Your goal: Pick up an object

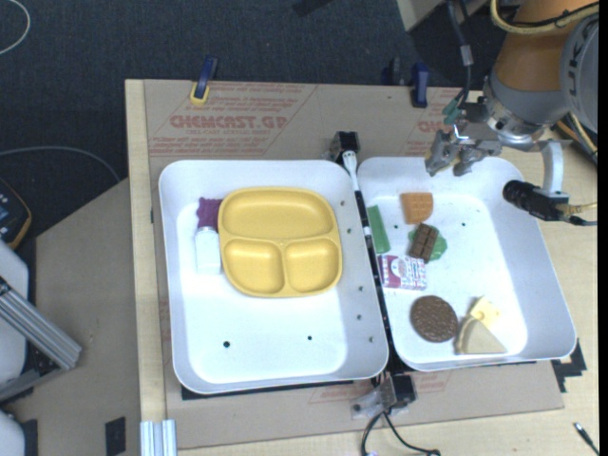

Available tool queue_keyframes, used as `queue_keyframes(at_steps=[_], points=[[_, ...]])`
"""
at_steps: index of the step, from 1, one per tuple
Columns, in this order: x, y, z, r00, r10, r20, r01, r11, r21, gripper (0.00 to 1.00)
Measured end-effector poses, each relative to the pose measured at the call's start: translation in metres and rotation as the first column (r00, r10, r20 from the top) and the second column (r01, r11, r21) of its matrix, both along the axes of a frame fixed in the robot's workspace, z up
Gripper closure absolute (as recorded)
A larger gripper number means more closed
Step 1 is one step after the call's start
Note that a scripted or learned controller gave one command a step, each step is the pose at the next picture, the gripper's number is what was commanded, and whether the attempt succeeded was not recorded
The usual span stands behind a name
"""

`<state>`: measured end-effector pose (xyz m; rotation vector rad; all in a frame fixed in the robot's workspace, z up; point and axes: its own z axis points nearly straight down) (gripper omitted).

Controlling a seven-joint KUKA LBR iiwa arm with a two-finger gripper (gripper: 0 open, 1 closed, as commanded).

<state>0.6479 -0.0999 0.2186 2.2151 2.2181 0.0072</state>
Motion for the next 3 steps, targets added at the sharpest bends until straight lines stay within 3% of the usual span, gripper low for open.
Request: queue_keyframes(at_steps=[1,3], points=[[0.001,0.000,0.007,1.000,-0.001,-0.004,0.001,1.000,0.001,1.00],[-0.052,0.086,0.016,1.000,0.002,-0.013,-0.002,1.000,0.004,1.00]])
